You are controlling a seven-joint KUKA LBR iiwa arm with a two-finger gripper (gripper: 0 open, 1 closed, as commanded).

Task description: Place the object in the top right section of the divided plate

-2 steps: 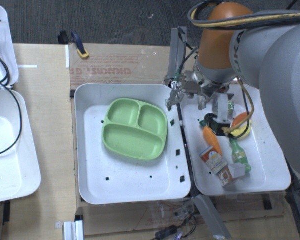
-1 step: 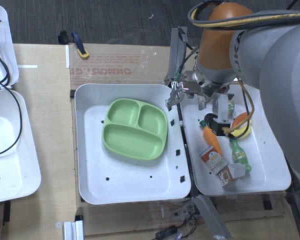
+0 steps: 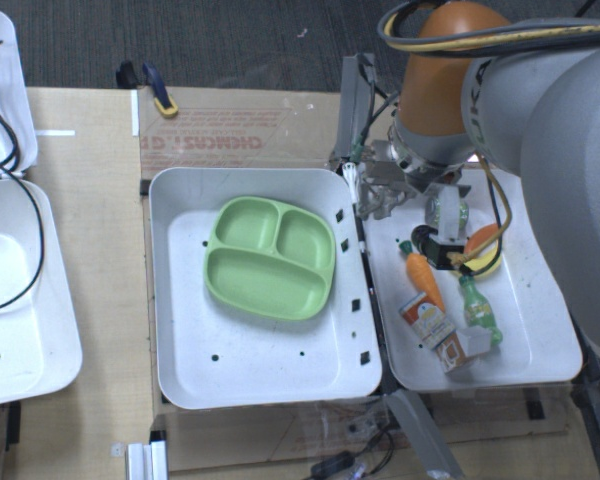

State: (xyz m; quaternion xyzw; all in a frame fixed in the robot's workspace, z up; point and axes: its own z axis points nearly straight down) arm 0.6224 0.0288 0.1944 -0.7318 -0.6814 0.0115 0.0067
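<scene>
Item: 1 green divided plate (image 3: 223, 286), 3 sections, lying flat in the left bin (image 3: 180, 353) on the counter (image 3: 100, 268). All 3 sections are bare, including the target top right section (image 3: 306, 239). Item: right bin (image 3: 545, 353), holding a loose cluster of a toy carrot (image 3: 421, 276), a green bottle (image 3: 477, 306) and a small printed carton (image 3: 436, 330). The carrot and carton touch end to end, with the bottle just beside them. Which of these is the object to be placed cannot be told, but none has reached the plate. Item: 1 end effector (image 3: 378, 196), hanging over the upper left corner of the right bin, close to the wall shared with the left bin and apart from the cluster. How far open it is cannot be told, and nothing shows in its hold. Step in hand, as judged: the pick. Handling notes: come down on 1 piece only. The carrot is the likeliest choice, being the nearest and offering a slim body to close across. Lift well clear of the shared wall before crossing. Release low over the top right section, inside its ridges, so the piece does not roll into a neighbouring section.
</scene>
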